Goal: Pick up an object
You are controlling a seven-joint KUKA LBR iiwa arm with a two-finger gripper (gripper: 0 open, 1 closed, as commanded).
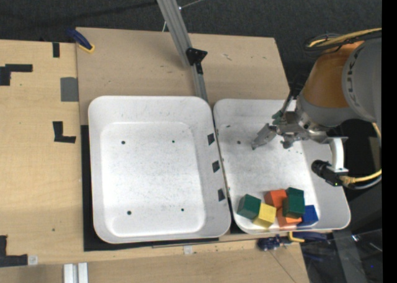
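Camera view: left bin [99,151] is seen bare, right bin [248,120] carries a cluster of coloured blocks [279,207] at its near edge. Tool [271,136] is held above the right bin's middle, fingers spread, nothing between them. Blocks lie toward the near edge from the tool, well apart.

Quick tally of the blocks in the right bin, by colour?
Green blocks: 2
Orange blocks: 2
Yellow block: 1
Blue block: 1
Total: 6 blocks, clustered at the right bin's near edge.
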